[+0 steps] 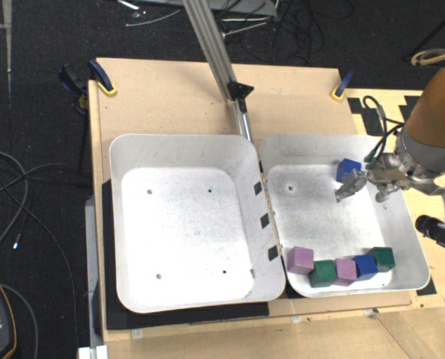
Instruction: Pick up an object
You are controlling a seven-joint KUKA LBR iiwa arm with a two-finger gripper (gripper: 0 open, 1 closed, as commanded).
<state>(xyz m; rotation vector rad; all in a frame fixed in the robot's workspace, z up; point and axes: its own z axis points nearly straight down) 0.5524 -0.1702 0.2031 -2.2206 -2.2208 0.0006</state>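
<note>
Dark floor and loose cables surround the bench. On it the left bin (132,155) lies bare-floored beside the right bin (297,149), whose near edge carries a row of blocks (342,265). Gripper (363,185) hovers by the far-right blue block (348,168); I cannot tell its pincer's state. Approach seems underway; next it must close squarely on that block.

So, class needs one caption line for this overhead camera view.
Gripper hovers beside a blue block in the right bin; five blocks line its near edge.
</note>
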